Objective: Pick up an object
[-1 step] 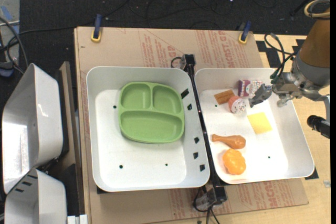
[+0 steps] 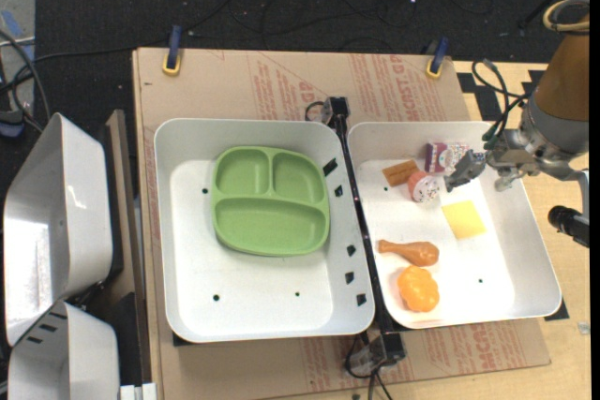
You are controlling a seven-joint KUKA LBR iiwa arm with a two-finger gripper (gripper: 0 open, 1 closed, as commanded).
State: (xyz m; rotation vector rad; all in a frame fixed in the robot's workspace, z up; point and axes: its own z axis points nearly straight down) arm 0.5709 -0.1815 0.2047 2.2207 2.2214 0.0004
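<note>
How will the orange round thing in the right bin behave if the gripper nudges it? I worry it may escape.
The orange fruit looks rounded and smooth, so it would probably roll when nudged. It lies near the right bin's front wall, which may stop it. The chicken drumstick right behind could get bumped.

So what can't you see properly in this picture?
- Gripper, camera view: too small and dark to tell how its fingers stand.
- Arm: cut off by the right edge.
- Purple-and-white packet: label too small to read.
- Pink speckled thing beside the gripper: too small to tell if they touch.
</note>
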